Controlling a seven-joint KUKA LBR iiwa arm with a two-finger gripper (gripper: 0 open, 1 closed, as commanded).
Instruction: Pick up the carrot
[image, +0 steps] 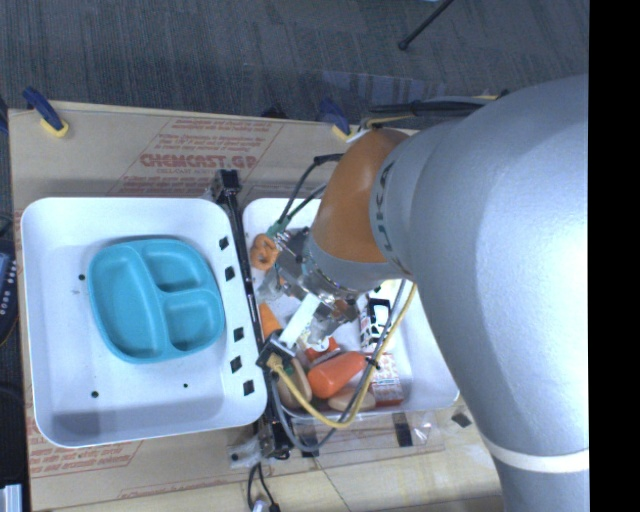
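Now hovering low over right bin (432, 372) clutter — gripper (312, 330) finger state impossible to tell — best centred squarely over carrot (336, 373) before closing.

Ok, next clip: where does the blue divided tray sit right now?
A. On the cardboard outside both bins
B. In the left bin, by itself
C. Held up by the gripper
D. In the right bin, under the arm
B: the blue divided tray lies flat on the floor of the left bin, apart from the arm, which reaches down into the right bin.
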